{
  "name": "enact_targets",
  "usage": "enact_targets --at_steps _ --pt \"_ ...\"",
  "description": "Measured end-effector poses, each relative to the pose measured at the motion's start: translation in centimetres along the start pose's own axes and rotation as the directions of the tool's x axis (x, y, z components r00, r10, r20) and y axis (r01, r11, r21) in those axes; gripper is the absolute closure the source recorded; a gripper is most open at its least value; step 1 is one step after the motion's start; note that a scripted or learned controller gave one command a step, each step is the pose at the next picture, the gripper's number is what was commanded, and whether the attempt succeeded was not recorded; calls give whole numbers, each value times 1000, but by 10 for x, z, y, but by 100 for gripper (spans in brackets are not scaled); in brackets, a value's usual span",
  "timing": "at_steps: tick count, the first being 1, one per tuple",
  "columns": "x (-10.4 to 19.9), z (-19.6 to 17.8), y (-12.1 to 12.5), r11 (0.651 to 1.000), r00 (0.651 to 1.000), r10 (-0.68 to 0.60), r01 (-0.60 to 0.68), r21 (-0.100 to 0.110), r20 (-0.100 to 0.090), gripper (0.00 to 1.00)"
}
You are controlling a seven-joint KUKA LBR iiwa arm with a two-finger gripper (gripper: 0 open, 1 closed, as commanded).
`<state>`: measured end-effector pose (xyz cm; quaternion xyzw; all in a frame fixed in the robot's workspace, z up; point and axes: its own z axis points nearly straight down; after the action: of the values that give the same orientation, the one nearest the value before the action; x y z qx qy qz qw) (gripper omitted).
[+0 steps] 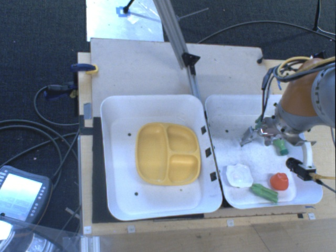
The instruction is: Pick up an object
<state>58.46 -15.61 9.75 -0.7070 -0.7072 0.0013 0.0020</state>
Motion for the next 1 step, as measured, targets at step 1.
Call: enact_targets --at_steps 1 --pt "0 7 1 1000 1000 1 -1 -4 1 0"
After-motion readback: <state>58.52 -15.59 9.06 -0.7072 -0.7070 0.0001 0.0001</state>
